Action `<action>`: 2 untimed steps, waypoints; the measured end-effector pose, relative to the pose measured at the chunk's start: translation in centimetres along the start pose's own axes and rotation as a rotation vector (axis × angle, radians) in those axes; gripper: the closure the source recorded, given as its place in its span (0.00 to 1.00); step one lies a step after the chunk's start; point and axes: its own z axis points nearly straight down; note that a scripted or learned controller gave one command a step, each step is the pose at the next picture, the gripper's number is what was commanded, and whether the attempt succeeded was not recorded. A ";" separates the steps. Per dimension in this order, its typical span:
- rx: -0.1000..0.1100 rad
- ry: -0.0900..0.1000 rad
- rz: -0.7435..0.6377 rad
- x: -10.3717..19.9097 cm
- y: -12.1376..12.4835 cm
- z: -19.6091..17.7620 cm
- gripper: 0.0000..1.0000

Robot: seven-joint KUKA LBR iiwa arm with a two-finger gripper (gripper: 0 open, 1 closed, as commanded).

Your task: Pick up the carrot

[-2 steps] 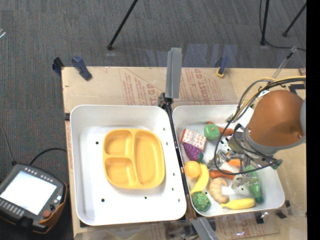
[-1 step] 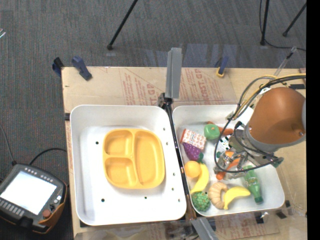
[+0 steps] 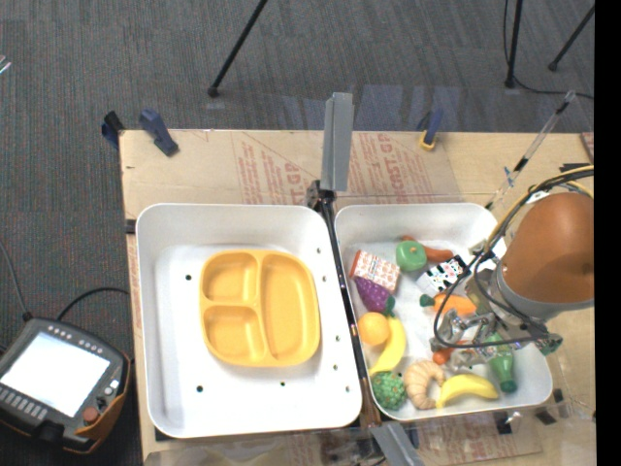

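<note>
Arm is low over the right bin (image 3: 543, 382), gripper (image 3: 475, 343) state cannot be told; carrot (image 3: 454, 305) lies just left of it, not visibly lifted, so pick unconfirmed.

Your carrot (image 3: 454, 305) is the orange piece with a small dark green top, lying in the right bin (image 3: 388, 216) toward its right side. Its green end points left and its orange body runs right, where the arm's wrist covers the far part, so you can't see its full length. It sits just below the black-and-white cow-patterned toy (image 3: 442, 275) and near the green apple (image 3: 411, 256).
</note>
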 end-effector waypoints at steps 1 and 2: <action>0.000 0.000 -0.001 0.0 0.0 0.0 0.00; 0.000 -0.002 -0.331 -6.5 0.0 -0.1 0.00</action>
